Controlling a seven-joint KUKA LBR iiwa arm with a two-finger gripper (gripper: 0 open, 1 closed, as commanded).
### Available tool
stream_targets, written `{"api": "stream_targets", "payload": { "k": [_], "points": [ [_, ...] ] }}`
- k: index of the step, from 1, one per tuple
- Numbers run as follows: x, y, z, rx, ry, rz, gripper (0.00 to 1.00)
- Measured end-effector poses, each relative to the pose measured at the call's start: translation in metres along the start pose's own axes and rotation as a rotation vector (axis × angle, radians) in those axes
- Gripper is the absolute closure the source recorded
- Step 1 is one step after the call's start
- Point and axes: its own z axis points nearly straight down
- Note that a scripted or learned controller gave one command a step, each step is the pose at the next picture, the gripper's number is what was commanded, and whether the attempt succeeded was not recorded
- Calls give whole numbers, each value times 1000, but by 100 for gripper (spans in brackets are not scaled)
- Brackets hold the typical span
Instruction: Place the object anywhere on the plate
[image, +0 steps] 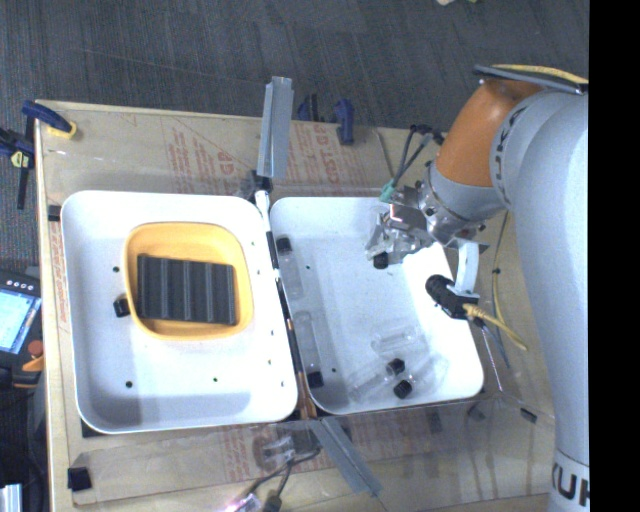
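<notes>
Hovering above the far half of the right bin (335, 300), toward its right edge, the hand (384, 248) sits low over bare white floor. From this slanted view I cannot tell whether it is open or closed, and nothing can be made out in its grip. The likeliest thing to be moved is the cluster of clear pieces (393, 362) with small black caps. It lies in the near right corner of that same bin, well apart from the hand. The yellow plate (190, 238) rests in the far half of the left bin (95, 385) and already carries a dark ribbed block (187, 290) across its middle, leaving only its rim bare. Both bins sit side by side on the desk (180, 150). By my reading the task has barely begun: no pick is evident, so the grasp, the carry across the shared bin edge and the release onto the plate all remain to be done.
</notes>
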Motion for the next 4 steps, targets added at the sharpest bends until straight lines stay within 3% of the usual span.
{"api": "stream_targets", "payload": {
  "k": [1,2,3,4],
  "points": [
    [102,-10,7,0,-1,-128,100],
    [155,-35,7,2,-3,-310,100],
    [211,-34,7,-4,-4,-491,100],
    [211,-34,7,-4,-4,-490,0]
  ]
}}
